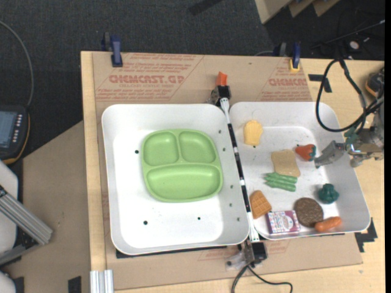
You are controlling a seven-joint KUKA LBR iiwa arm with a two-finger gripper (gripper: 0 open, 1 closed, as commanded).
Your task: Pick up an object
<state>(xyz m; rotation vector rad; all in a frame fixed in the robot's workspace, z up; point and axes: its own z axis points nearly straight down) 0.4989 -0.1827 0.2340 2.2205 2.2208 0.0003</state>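
The hand (324, 154) sits low over the right bin (360, 194), near the red toy (305, 151). Whether it grips anything cannot be told. Nothing looks lifted yet.

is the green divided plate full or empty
Empty. All three compartments of the green plate show bare green; the toy foods lie in the right bin instead.

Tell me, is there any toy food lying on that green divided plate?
No. The green divided plate sits bare in the left bin, while the toy food, such as the green beans, lies in the right bin.
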